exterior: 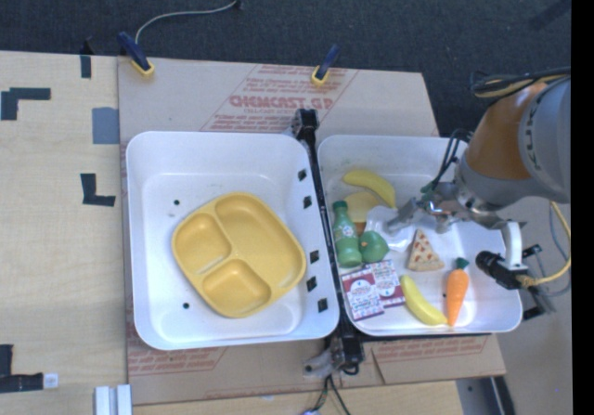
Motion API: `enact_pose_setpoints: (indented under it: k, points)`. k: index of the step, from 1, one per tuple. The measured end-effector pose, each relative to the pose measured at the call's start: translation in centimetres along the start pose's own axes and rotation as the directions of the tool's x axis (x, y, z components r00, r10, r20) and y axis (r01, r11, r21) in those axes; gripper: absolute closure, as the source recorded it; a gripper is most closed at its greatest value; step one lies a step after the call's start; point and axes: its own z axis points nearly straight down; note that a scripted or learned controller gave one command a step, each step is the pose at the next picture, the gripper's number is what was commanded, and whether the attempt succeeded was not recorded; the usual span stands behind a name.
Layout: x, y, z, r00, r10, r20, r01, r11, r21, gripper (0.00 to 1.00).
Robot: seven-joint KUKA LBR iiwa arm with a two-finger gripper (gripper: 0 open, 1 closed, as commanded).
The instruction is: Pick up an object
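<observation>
The arm (520, 149) reaches in over the right bin (483, 149), its grey wrist and orange band covering that bin's far right corner. The gripper (413, 215) hangs low at the arm's tip. Its grey fingers look spread, nothing shows between them, and how wide they stand I cannot tell.

To the gripper's left, beyond the divider, the left bin (158, 162) holds a yellow compartment plate (239, 253), well apart from the tool and unlikely to matter.

The toys crowd close around the fingers, and that crowding is the main risk. Just past the tip, up and left, lies a yellow banana (369, 185); a descent here could nudge it rather than straddle it. Below and left of the tip, a green bottle (344, 235) and a green pepper-like toy (373, 245) sit touching, so closing there may catch both or squeeze one out. A flat red-and-white packet (364, 292) lies further below, probably too thin to pinch. A second banana (420, 302) and a carrot (456, 292) sit side by side below the gripper, near the bin's front wall. A pizza slice (425, 253) lies just beneath the fingers, the nearest candidate; being low and wedge-shaped, it could slide away as they close.
</observation>
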Motion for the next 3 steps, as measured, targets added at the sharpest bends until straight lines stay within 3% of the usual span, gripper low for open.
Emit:
enact_pose_setpoints:
  k: [1, 2, 3]
  points:
    - [7.2, 6.3, 0.0, 1.0, 0.0, 0.006, 0.0, 1.0, 0.009, 0.0]
    - [7.8, 8.8, 0.0, 1.0, -0.001, 0.013, 0.0, 0.999, 0.047, 0.0]
    - [7.8, 8.8, 0.0, 1.0, -0.001, 0.014, 0.0, 0.999, 0.046, 0.0]
